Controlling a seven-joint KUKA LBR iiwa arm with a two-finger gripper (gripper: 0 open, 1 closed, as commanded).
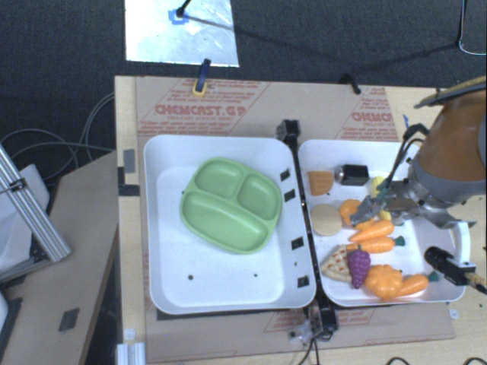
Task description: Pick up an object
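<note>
The right bin [436, 299] holds several toy foods. Among them are a tan bread slice [320, 182], a round beige cookie [326, 219], two carrots [374, 232] lying side by side, a pizza wedge [335, 265], purple grapes [358, 263] and an orange pepper [383, 280]. A black block [351, 174] lies near the bin's far side. My gripper [378, 206] reaches in from the right and hangs low, just above the upper carrot and next to a small orange piece [348, 210]. The wrist hides what lies under it.
The left bin [163, 204] carries a green divided plate [230, 204]. A black divider [300, 219] with clips runs between the bins. A black-and-white part [449, 263] juts out near the right bin's front right corner. A further carrot [415, 284] lies beside the pepper.
</note>
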